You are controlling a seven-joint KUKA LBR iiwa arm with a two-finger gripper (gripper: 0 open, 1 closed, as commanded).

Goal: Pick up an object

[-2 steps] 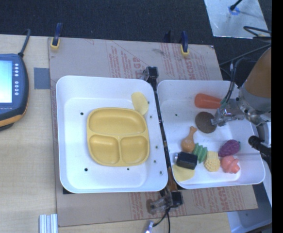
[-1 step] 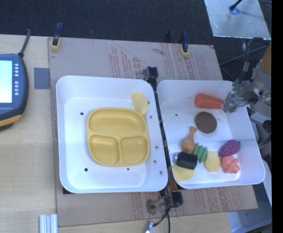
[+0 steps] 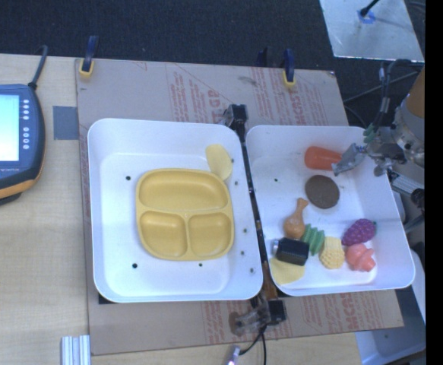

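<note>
The right bin holds several toy foods: an orange piece at the back, a brown disc, a drumstick, a black block, a green piece, a yellow corn, purple grapes, a red-orange piece and a flat yellow slice. My gripper hangs over the bin's back right, just right of the orange piece and tilted toward it. Nothing shows in its grasp.
The left bin holds a yellow divided plate and a pale yellow slice. A teach pendant lies at the far left. Clamps pin the cardboard at the back.
</note>
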